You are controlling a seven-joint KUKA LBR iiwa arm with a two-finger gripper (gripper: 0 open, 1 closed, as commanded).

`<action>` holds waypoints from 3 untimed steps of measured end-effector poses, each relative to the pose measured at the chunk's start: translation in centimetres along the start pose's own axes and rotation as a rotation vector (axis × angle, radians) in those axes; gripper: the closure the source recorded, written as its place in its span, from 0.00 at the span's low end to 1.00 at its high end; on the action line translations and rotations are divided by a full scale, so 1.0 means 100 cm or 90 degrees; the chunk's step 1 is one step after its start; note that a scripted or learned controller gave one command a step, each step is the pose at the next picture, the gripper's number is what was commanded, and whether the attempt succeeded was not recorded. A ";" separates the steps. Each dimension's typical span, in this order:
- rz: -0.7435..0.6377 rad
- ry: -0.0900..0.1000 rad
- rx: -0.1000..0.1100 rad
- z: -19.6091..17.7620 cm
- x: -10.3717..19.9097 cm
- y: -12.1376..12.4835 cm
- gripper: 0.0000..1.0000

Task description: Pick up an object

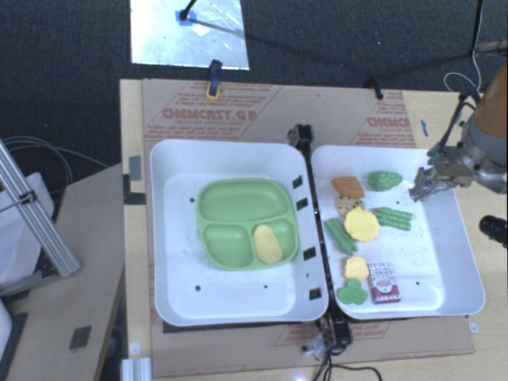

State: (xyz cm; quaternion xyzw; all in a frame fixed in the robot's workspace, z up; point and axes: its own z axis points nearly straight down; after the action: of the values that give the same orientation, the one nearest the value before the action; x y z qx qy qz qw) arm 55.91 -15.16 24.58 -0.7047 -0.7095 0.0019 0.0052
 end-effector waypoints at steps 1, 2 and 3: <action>0.003 -0.003 -0.008 -0.007 -0.004 0.002 0.00; 0.002 -0.008 -0.016 -0.085 -0.058 0.069 0.00; -0.002 -0.003 -0.011 -0.092 -0.009 0.111 0.00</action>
State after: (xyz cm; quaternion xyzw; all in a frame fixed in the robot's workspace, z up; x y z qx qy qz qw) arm 67.12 -16.02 33.67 -0.7038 -0.7104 -0.0021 -0.0026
